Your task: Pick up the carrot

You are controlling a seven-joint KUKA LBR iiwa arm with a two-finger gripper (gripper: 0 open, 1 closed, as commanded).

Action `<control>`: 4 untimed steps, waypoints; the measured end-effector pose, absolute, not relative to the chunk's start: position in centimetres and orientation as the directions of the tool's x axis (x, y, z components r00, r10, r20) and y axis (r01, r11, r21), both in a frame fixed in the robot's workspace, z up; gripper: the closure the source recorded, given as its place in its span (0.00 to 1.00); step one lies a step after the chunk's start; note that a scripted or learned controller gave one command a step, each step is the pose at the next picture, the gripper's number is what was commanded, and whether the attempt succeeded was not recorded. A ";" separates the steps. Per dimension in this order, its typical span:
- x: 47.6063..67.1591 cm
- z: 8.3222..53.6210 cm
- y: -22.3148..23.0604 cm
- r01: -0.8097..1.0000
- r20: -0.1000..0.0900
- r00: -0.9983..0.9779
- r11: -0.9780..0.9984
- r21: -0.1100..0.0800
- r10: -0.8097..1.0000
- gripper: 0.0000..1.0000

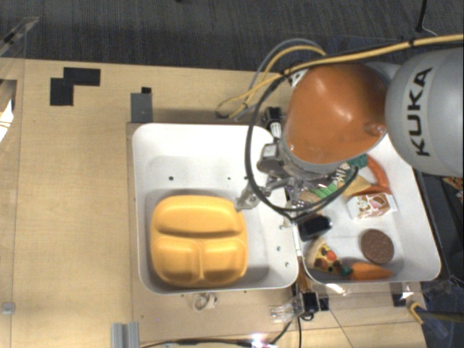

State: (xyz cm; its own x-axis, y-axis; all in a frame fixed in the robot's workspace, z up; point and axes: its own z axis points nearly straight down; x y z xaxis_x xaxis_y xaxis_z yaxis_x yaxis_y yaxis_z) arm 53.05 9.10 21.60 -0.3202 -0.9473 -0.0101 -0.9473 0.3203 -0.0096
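The carrot, orange and slim, lies along the near wall of the right bin. My gripper hangs under the orange wrist band, over the divider between the two bins. It is up and to the left of the carrot, well apart from it. The wrist body hides most of the gripper.
A big yellow loaf-like block fills the near part of the left bin. The right bin also holds a brown disc, a small printed carton, a multicoloured toy, a green piece and an orange-red strip.
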 end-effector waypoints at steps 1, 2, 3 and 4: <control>52.7 18.5 7.8 -0.991 -0.005 -0.135 0.135 -0.007 -0.991 0.00; 52.3 18.6 7.7 -0.994 -0.005 0.111 -0.111 -0.012 -0.994 0.00; 49.5 9.1 12.9 -0.970 -0.002 0.242 -0.242 -0.016 -0.970 0.00; 49.8 10.3 12.7 -0.971 0.003 0.240 -0.240 -0.021 -0.971 1.00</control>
